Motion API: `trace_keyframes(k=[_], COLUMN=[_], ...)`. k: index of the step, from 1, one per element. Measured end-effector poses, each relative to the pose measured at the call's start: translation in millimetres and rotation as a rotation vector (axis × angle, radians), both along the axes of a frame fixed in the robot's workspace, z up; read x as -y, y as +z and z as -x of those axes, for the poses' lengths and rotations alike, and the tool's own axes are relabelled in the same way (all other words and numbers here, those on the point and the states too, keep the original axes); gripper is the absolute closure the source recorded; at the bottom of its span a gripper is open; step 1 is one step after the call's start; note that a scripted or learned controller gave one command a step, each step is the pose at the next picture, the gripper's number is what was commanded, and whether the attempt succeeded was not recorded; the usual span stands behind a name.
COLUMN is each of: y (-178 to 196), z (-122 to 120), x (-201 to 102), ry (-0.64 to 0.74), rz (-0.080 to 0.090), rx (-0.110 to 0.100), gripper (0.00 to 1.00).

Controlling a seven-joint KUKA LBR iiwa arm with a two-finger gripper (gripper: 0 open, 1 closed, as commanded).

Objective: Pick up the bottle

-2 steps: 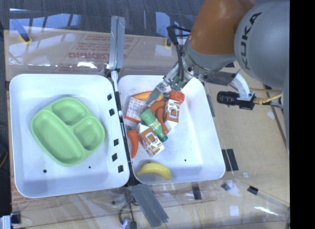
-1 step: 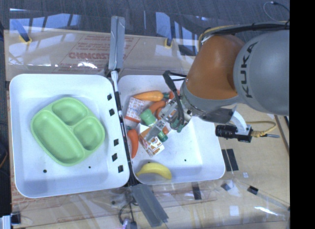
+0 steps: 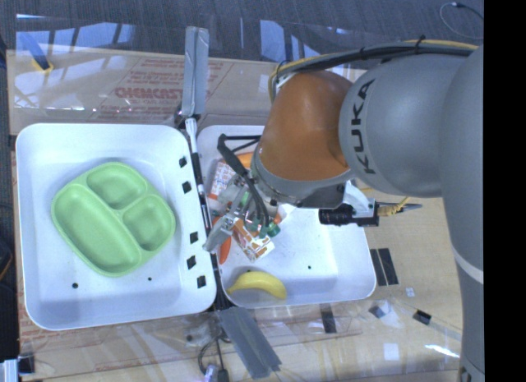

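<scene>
My gripper (image 3: 243,206) hangs low over the left part of the right bin (image 3: 349,269), under the big orange wrist band (image 3: 308,130). Right below it lies a cluster of small items. Among them is a small piece with an orange, white and green label (image 3: 258,241), which looks like the bottle, though the arm hides much of it. I cannot tell whether anything sits between the fingers. An orange carrot-like piece (image 3: 219,233) lies just left of the gripper, against the bin's left wall.
A yellow banana (image 3: 258,285) lies at the right bin's front edge. A printed packet (image 3: 223,178) lies near its back left. The left bin (image 3: 49,298) holds a green divided plate (image 3: 113,216). The arm covers the right bin's back half.
</scene>
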State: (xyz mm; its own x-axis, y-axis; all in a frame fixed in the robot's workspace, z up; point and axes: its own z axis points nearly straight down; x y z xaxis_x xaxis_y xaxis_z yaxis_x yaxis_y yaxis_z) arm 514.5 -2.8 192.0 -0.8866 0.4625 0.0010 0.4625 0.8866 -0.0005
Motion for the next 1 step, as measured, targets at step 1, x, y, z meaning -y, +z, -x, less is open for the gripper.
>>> trace_keyframes(k=[1], y=[76.6], z=[-73.1], x=[40.1], ry=[-0.133], rz=[0.001], rx=[0.003], gripper=[0.00])
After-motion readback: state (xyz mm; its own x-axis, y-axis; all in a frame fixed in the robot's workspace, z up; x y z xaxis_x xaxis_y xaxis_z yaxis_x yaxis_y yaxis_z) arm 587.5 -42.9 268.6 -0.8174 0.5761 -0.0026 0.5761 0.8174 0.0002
